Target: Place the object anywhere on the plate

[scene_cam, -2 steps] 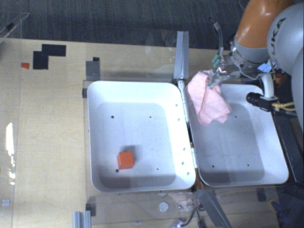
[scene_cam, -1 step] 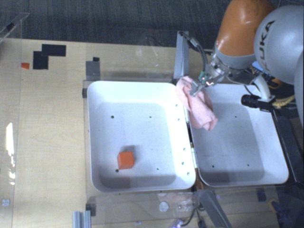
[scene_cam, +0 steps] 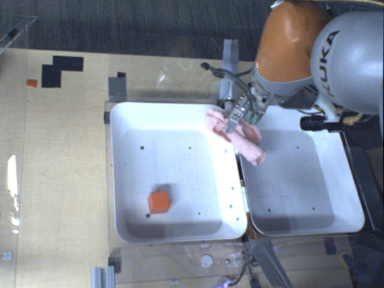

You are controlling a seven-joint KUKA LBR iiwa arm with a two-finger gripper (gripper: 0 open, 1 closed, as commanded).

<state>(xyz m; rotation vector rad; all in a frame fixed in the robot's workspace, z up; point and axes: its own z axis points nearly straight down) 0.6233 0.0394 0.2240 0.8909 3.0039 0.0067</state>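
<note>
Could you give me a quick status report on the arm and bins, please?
Gripper over the bins' shared edge, on pink cloth. Orange block in left bin. No plate sighted.

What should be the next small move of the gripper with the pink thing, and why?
Probably a small shift toward the left bin, keeping height. The gripper sits at the pink cloth-like object, which hangs over the divide between the left bin and the right bin. I cannot pick out a plate; the left bin shows an orange block.
</note>
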